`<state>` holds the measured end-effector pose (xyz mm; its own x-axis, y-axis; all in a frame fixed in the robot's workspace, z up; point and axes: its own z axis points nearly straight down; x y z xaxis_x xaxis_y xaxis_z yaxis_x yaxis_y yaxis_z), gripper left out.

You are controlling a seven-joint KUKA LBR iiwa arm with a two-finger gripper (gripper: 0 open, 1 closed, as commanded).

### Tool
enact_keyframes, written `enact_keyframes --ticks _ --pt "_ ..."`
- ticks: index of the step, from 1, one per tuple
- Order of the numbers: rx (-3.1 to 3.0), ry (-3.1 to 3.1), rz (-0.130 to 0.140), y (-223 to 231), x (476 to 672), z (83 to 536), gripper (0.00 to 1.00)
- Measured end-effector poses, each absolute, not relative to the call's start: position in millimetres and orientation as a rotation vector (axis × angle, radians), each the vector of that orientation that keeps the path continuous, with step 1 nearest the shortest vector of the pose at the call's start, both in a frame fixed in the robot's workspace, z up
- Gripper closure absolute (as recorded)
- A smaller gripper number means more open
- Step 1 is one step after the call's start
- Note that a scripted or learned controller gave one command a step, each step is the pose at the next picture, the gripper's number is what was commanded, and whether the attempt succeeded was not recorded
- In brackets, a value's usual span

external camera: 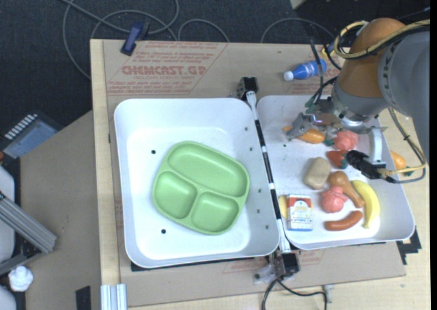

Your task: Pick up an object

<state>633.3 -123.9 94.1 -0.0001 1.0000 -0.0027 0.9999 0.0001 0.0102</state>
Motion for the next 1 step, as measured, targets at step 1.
enact_keyframes --ticks 1 --pt "2.220 2.223 -0.001 -117.0 666.5 84.6 0.00"
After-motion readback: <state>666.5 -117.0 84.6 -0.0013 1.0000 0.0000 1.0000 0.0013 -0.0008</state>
